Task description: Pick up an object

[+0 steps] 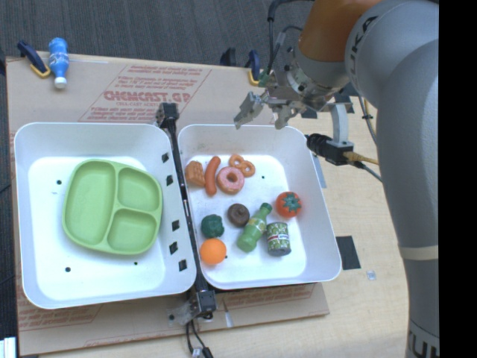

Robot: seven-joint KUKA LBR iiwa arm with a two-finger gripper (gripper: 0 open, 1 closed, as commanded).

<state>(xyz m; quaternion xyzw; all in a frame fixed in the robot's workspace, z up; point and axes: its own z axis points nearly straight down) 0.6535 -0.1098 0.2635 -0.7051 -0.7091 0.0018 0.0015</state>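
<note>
My gripper (266, 116) hangs above the far rim of the right bin (320, 222), its two fingers spread open with nothing between them. Below it in that bin lie several small items: a hot dog (212, 174), a pink donut (230, 179), a pretzel (241, 165), a piece of brown bread (194, 174), a chocolate donut (238, 214), a green bottle (253, 230), a tomato (288, 203), a small can (278, 239), an orange (213, 252) and a dark green vegetable (212, 226).
The left bin (30, 274) holds a green divided plate (113, 207). A blue-and-white bottle (58, 60) lies on the cardboard at the far left. A black clip (167, 113) sits where the bins meet at the back.
</note>
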